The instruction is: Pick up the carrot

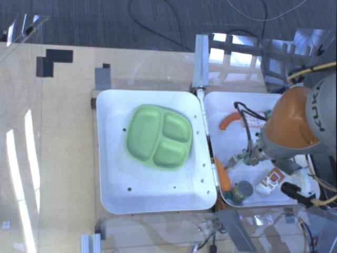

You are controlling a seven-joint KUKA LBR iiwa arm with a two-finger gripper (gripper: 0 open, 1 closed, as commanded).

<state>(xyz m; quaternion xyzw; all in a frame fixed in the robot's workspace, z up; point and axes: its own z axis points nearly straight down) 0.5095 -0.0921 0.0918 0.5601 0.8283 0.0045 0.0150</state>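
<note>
Left bin [105,157] sits on the bench [47,157] w/ a green divided plate [159,136] in its middle. Right bin [210,107] is just beside it. Carrot [222,176] lies along the right bin's left wall, near corner, tip pointing near. Farther back, an orange-red curved piece [230,120] lies next to a printed packet [254,121]. A small dark round can [242,190] is just right of the carrot, then a small orange-and-white carton [270,181]. My claw [247,157] is over the bin's middle, right of the carrot, apart from it; can't tell if it's spread or pressed together. Nothing seen pinched.
</note>
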